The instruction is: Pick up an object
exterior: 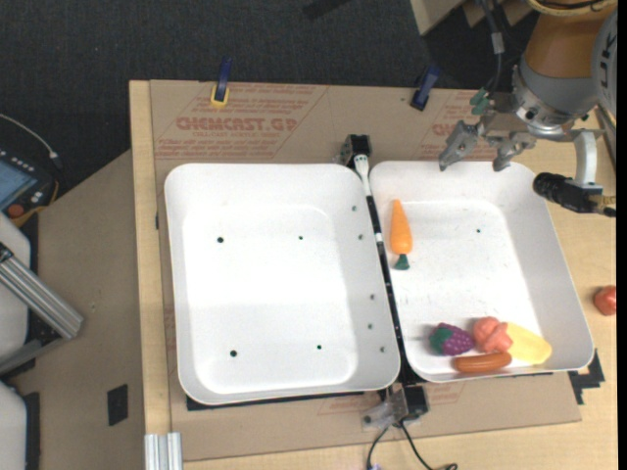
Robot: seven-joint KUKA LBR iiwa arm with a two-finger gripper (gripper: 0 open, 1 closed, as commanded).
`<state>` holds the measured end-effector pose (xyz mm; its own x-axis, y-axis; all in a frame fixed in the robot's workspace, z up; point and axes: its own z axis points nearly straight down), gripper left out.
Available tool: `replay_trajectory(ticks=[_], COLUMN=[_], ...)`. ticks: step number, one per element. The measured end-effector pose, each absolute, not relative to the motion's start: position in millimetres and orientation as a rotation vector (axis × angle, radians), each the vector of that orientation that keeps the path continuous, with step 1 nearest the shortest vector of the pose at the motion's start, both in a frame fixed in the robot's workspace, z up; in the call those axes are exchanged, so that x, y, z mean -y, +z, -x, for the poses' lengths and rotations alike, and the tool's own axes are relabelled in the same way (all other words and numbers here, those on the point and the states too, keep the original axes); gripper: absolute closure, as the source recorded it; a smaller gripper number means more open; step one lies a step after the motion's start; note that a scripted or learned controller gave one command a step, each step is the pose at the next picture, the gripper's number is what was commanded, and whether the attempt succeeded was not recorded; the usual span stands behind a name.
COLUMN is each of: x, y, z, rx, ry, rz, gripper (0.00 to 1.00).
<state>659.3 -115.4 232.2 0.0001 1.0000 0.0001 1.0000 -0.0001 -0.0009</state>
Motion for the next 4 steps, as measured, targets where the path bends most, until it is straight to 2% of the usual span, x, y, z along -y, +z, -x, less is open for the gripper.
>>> replay_trajectory(ticks=[1, 2, 3, 4], x=[57, -17, -64, -73], y=[444, 543, 535, 372], z=[-645.0, -628.6, -610.9, -565.8], rx=[2.235, 2.236, 2.224, 2.211], ry=[-0.015, -0.017, 0.002, 0.021], rz=[2.224, 2.22, 2.217, 2.215], gripper=[0.0, 0.0, 0.0, 0.0])
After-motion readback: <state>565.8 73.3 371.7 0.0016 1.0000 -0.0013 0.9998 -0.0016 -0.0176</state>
